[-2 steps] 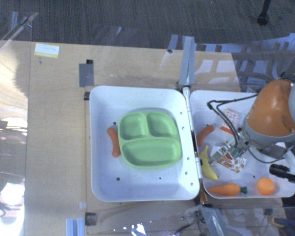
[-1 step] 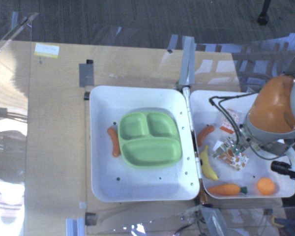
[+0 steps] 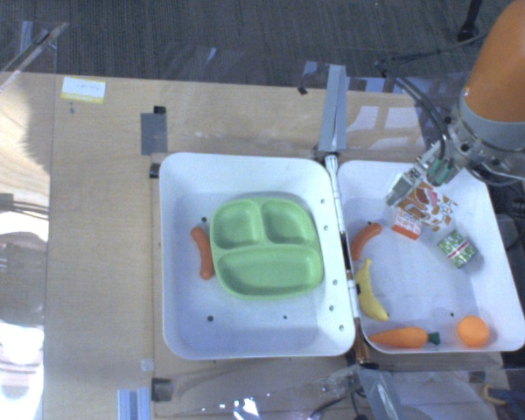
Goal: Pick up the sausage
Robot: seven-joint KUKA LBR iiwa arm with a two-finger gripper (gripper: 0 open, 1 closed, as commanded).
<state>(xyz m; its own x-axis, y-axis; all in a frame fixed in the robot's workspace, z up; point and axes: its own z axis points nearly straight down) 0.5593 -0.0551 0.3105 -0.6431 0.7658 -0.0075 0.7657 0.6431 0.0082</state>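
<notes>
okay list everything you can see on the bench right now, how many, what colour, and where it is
bins: 2, white, side by side on the bench
divided plate: 1, green, middle of the left bin
sausages: 2, orange-red; one in the left bin against the plate's left edge, one in the right bin near its left wall
banana: 1, yellow, right bin, along the left wall
carrot: 1, orange with green top, right bin, front edge
orange: 1, orange, right bin, front right corner
carton: 1, white and red, right bin, back
small pack: 1, green and white, right bin, right of the carton
gripper: 1, grey, over the back of the right bin
</notes>
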